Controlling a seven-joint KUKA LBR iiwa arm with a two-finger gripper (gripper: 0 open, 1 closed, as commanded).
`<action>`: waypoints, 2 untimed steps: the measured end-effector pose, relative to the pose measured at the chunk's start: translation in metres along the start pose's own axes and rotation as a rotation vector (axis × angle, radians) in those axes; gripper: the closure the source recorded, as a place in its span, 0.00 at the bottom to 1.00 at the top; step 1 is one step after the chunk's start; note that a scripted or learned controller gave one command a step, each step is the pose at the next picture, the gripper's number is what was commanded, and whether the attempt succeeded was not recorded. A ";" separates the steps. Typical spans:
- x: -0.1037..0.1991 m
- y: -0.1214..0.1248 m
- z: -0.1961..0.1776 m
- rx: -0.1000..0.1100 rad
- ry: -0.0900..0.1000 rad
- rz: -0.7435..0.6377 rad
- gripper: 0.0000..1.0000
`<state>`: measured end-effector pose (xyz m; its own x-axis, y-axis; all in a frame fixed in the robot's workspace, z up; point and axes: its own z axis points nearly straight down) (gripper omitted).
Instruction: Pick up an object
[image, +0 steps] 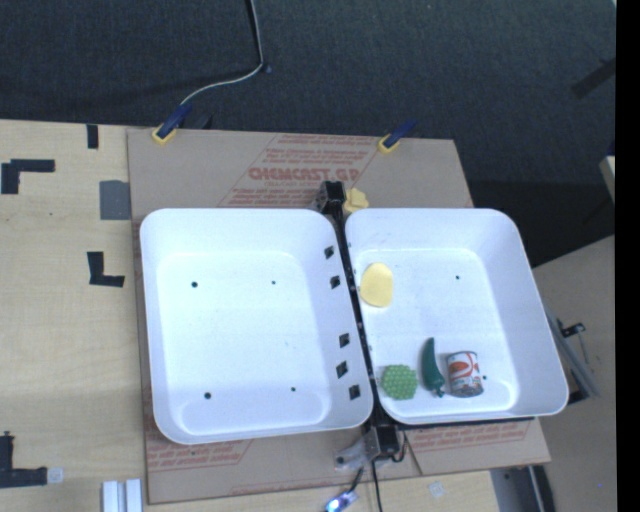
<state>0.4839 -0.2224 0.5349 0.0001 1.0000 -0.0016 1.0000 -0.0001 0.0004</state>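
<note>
objects are sitting in the right bin (500, 240) — yellow piece (377, 285) by the divider, green ball (399, 380), dark green item (430, 364) and can (463, 374) touching — claw's state untellable.

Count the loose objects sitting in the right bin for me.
4, all in the right bin: a yellow piece by its left wall, then a green ball, a dark green item and a red-and-white can along the near edge.

We see a light wooden table (60, 330) with a brown cardboard sheet (290, 170) lying on it. Two shallow white bins, left bin (160, 300) and right bin (520, 290), sit side by side on the sheet, touching.
</note>
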 end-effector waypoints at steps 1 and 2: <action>-0.001 0.000 0.000 0.000 0.000 0.000 1.00; 0.000 0.000 0.000 0.000 0.000 0.000 1.00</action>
<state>0.4838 -0.2228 0.5349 0.0002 1.0000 -0.0015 1.0000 -0.0002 0.0001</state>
